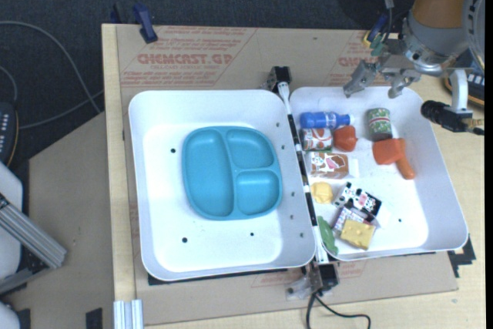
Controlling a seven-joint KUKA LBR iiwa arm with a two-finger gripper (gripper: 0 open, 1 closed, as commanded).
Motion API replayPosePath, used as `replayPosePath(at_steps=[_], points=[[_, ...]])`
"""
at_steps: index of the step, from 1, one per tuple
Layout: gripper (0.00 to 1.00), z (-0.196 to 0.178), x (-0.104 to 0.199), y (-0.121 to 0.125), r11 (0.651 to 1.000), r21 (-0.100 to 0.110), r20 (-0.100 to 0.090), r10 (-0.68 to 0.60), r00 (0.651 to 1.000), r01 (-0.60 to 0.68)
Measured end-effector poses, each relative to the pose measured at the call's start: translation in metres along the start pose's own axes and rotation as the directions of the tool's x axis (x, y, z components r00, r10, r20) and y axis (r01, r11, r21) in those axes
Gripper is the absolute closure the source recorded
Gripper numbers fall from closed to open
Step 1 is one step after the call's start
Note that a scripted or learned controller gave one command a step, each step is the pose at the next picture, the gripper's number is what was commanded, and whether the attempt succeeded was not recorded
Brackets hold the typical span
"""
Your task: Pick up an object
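My gripper (376, 85) hangs above the far edge of the right bin (439, 189), its two grey fingers spread open with nothing between them. Just below it in the bin stands a small green can (378, 123). Left of the can lie a blue bottle (323, 120), a red-and-white can (316, 139) and a small red piece (346, 138). An orange carrot-shaped toy (394, 155) lies right of centre. Nearer the front are a printed packet (330, 163), a yellow ball (323, 192), a black-and-white patterned box (360, 201) and a cheese-like wedge (355, 233).
The left bin (154, 235) holds a blue three-part tray (231, 170). A black clamp (279, 78) sits at the far end of the seam between the bins. Cardboard (200, 58) lies under both bins. The right bin's right and front-right floor is bare.
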State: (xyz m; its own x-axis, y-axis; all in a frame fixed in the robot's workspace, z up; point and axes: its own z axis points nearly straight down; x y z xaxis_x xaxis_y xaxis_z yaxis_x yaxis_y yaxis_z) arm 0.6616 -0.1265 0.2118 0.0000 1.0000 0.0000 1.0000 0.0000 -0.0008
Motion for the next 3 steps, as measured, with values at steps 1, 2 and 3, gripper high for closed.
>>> replayPosePath(at_steps=[1, 2, 3], points=[[0.0, 0.097, 0.001, -0.053, 1.0, -0.02, 0.006, 0.003, 1.0, -0.003], [0.0, 0.113, 0.005, -0.077, 1.0, -0.023, 0.007, 0.003, 1.0, -0.003], [0.0, 0.128, 0.022, -0.018, 1.0, 0.009, -0.001, 0.0, 1.0, 0.0]])
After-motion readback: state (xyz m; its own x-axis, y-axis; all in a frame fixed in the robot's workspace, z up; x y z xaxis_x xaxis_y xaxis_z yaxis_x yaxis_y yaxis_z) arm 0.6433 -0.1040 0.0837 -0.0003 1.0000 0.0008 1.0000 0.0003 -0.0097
